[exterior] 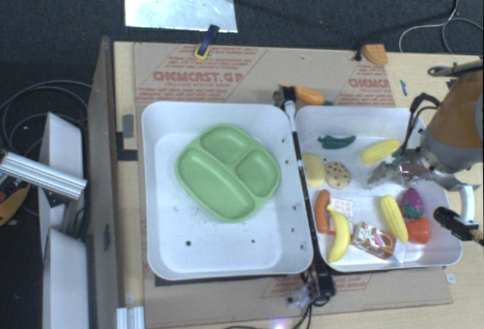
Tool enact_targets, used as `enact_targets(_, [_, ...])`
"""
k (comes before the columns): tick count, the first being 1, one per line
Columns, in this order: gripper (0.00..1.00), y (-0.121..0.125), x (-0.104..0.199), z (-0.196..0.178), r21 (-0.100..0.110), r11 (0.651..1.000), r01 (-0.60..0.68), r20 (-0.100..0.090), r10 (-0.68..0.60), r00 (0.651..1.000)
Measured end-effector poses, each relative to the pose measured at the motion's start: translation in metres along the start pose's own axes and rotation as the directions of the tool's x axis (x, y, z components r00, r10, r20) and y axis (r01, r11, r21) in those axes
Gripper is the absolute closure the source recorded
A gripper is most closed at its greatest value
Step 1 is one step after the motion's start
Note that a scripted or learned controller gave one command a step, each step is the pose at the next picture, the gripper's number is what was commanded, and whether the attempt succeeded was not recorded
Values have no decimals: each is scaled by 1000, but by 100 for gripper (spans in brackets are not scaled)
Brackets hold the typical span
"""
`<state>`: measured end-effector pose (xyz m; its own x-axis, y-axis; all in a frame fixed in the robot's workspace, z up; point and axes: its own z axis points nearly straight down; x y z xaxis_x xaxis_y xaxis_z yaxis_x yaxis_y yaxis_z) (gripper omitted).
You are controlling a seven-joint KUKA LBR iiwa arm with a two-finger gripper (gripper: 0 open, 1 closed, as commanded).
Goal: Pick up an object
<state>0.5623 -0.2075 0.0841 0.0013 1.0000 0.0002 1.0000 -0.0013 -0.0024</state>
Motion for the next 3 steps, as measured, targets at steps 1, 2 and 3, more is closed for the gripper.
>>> enact_targets(1, [0, -42, 14, 0, 0, 1000, 2, -1, -2, 1000])
enact_targets(2, [0, -77, 48, 0, -2, 1000, 2, -1, -2, 1000])
enact_targets(3, [100, -74, 46, -11, -8, 1000, 2, 0, -2, 1000])
